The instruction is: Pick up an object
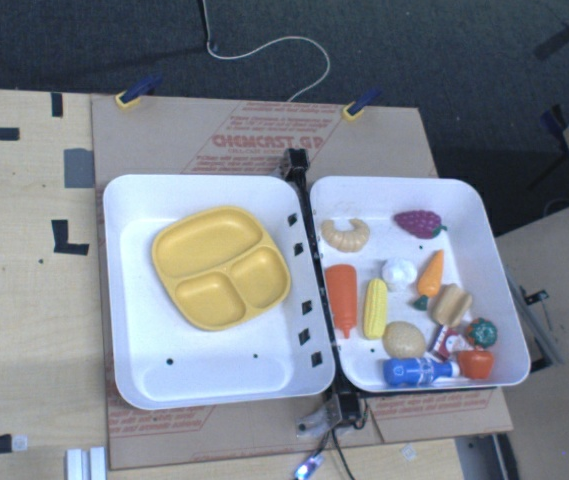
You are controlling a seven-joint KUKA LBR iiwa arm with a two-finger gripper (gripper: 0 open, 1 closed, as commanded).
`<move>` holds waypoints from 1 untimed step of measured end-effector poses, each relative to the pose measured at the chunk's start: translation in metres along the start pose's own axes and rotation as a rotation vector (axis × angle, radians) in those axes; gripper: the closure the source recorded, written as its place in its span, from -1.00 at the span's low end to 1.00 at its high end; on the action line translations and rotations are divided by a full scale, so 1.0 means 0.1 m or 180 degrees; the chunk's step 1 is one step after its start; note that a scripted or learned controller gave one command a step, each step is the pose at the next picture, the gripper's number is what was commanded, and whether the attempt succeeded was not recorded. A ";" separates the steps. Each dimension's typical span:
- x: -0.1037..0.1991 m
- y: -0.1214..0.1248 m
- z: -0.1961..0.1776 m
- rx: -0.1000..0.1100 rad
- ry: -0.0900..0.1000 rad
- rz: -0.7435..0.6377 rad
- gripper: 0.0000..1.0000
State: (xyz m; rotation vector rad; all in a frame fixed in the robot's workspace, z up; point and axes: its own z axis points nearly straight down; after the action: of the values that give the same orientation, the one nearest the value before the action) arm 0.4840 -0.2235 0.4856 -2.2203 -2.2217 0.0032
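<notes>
From the camera view, the toy foods that could be picked up are all in the right-hand shallow white bin (484, 218). They crowd its lower right half, which suggests a loose heap and not an ordered layout. A tan plastic croissant (347, 234) and a purple plastic grape bunch (419, 223) lie at the far end, each with free floor around it, so they look like the easiest targets. Nearer the middle, a long orange-red sausage-shaped piece (341, 299) lies just beside a yellow corn cob (375, 308), both running along the bin. A small white lump (398, 272) and an orange toy carrot (431, 273) sit just beyond them. Towards the near corner a beige potato-like ball (403, 340), a brown bread-like piece (451, 305), a blue plastic bottle (416, 372) and a red tomato-like piece (475, 365) are touching or nearly so, and neighbours would probably block fingers closing there. The left-hand white bin (124, 218) holds a yellow divided plastic plate (219, 268), which lies flat and looks hard to pinch. Both bins rest on a brown cardboard sheet (164, 138), which blue-and-yellow clamps (139, 90) seem to pin in place. I cannot tell the claw's state from this view.
</notes>
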 end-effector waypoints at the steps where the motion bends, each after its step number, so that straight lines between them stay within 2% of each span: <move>1: 0.00 0.00 0.27 0.0001 0.0001 0.0001 1.00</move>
State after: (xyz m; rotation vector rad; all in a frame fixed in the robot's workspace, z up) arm 0.4840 -0.2234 0.4589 -2.2202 -2.2211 0.0033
